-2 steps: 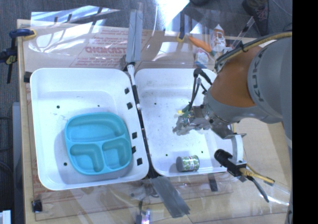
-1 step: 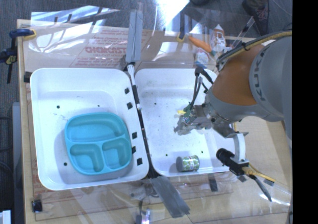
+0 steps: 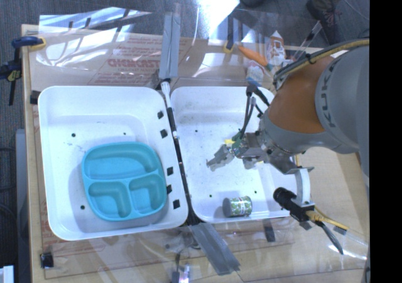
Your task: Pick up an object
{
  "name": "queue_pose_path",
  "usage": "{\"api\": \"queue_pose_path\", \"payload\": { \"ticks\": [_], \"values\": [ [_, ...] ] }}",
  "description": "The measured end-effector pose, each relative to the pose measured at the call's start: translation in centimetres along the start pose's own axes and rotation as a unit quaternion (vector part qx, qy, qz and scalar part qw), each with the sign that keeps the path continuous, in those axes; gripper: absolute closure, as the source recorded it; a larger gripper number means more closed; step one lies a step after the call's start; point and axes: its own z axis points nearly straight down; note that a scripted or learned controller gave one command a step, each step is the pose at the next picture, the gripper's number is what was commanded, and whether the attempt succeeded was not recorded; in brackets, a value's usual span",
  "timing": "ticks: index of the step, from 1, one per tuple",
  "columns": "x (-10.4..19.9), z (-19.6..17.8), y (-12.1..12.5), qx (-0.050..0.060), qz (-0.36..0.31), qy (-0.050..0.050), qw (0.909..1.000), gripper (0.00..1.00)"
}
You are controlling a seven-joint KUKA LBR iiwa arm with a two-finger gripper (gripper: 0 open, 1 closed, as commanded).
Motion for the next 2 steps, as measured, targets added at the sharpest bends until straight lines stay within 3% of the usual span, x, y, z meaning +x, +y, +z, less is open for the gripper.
{"api": "queue_pose_path", "payload": {
  "ticks": [1, 2],
  "values": [
    [-3.02, 12.07, -0.48, -0.006, 0.004, 0.000, 1.0000, 0.00],
    [-3.15, 11.41, -0.51, -0.003, 0.004, 0.001, 1.0000, 1.00]
  ]
}}
